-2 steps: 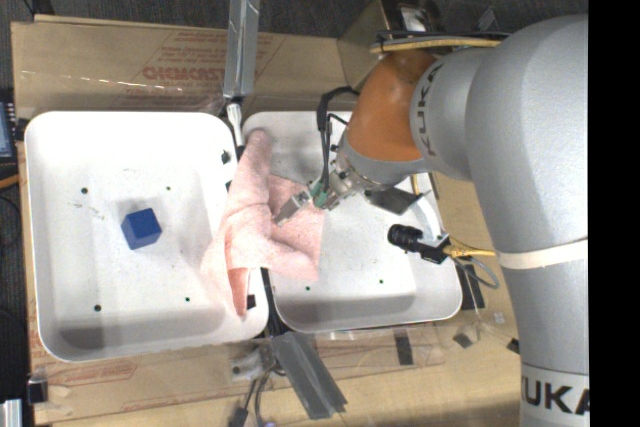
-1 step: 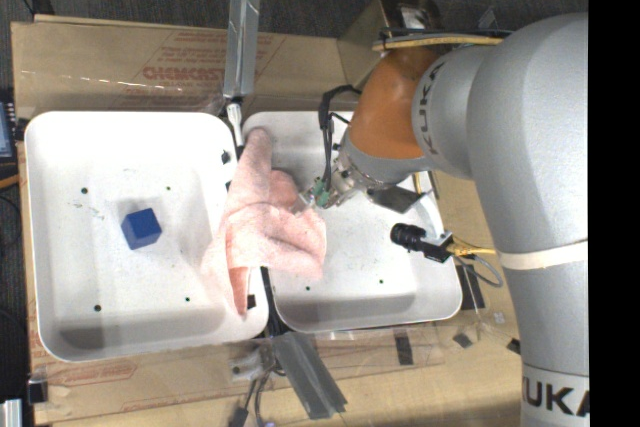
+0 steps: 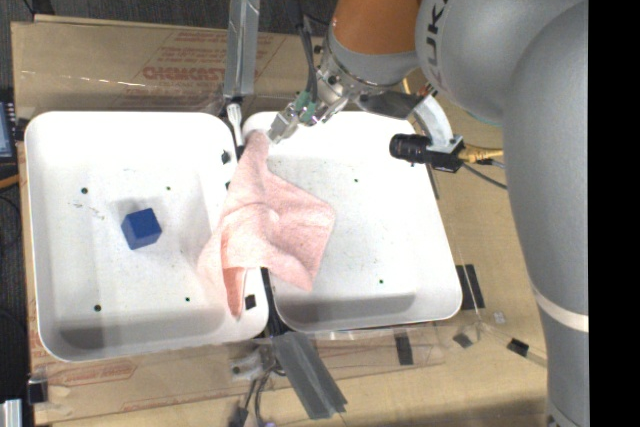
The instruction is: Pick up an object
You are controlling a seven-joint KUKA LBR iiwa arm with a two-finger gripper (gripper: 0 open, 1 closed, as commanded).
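Pink cloth (image 3: 268, 227) draped over the rims between left bin (image 3: 60, 215) and right bin (image 3: 400, 245), top corner lifted, pinched between closed fingers of gripper (image 3: 283, 125) directly above, blue cube (image 3: 141, 227) in left bin, well apart.

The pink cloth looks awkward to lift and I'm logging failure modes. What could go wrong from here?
The pink cloth straddles the rims between the left bin and right bin, so it may snag. The gripper meets only its top corner, so that corner may slip free. Dragging could spill more cloth toward the blue cube.
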